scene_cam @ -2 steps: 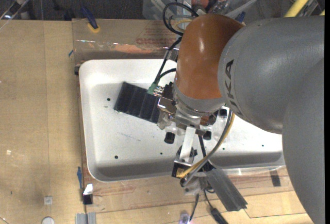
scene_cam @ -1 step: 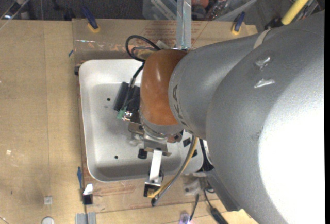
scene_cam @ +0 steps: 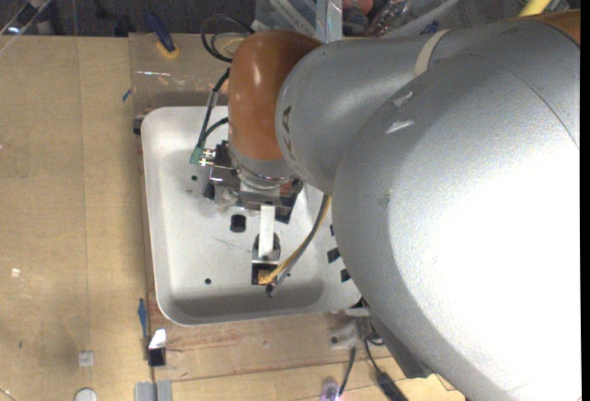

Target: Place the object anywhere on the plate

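The gripper (scene_cam: 247,204) hangs over a smooth shallow white plastic bin (scene_cam: 175,206) with rounded corners. Whether the gripper is clenched or released cannot be told. A small black blocky object (scene_cam: 238,223) lies on the bin floor just beside the gripper.

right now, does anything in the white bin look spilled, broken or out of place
nothing stands out: the shallow white bin sits flat and looks unbroken, with no spill. there is just a tiny black speck on its floor, near the gripper.
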Robot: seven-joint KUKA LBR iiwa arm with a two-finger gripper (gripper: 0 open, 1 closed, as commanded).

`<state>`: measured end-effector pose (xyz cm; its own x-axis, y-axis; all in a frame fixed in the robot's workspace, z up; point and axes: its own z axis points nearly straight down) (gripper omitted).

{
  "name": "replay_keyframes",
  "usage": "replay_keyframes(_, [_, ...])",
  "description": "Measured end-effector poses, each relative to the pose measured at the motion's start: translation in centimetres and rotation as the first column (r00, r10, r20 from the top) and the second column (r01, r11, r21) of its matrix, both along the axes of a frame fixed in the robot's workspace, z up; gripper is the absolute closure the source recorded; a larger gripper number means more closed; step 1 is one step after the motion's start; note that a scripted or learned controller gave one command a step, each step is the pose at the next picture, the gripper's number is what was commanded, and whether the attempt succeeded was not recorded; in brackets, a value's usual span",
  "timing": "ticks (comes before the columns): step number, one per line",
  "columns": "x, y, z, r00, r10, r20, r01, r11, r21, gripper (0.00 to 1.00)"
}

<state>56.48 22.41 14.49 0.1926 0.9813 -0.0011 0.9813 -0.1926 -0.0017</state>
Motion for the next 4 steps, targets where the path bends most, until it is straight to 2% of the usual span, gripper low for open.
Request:
replay_keyframes(1, [-2.4,-6.3,25.6,0.988,-0.151,-0.001,0.151,0.988,-0.001,1.00])
replay_keyframes(2, [3.0,-8.3,19.2,0.987,-0.158,-0.005,0.158,0.987,-0.002,1.00])
replay_keyframes(3, [8.4,-12.0,15.7,0.992,-0.127,0.001,0.127,0.992,0.000,1.00])
replay_keyframes(4, [10.1,-7.6,17.7,0.993,-0.117,0.001,0.117,0.993,0.000,1.00])
